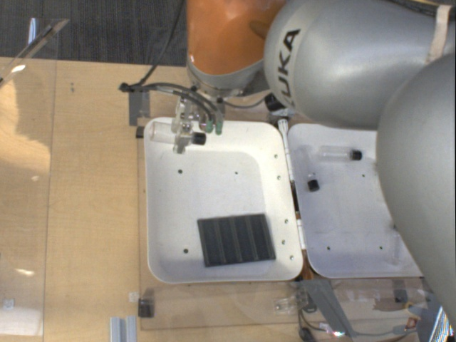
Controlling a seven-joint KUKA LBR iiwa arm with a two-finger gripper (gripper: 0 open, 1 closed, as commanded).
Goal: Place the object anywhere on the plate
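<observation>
Nearest us, toward the front of the left bin, lies the plate, a dark ribbed rectangle, flat on the white floor and slightly askew to the bin's walls. Nothing rests on it, so we judge the placing not yet done.

Farther back and to the side, the right bin holds a small black piece close to its left wall and, beyond that, a clear tube lying on its side. We take one of these to be the object, though we cannot say which.

Farthest off, the claw hangs under the arm over the far left corner of the left bin, well apart from the plate and from both loose things. We cannot tell whether it is apart or together, nor whether anything sits in it.

To do this step well, we would first make sure of a firm, centred grasp. We would then carry the thing toward the front of the left bin, high enough to clear the walls. We would stop over the middle of the plate, lower until it touches the ribs, and release only then, since a small thing dropped from height could bounce or roll off.
</observation>
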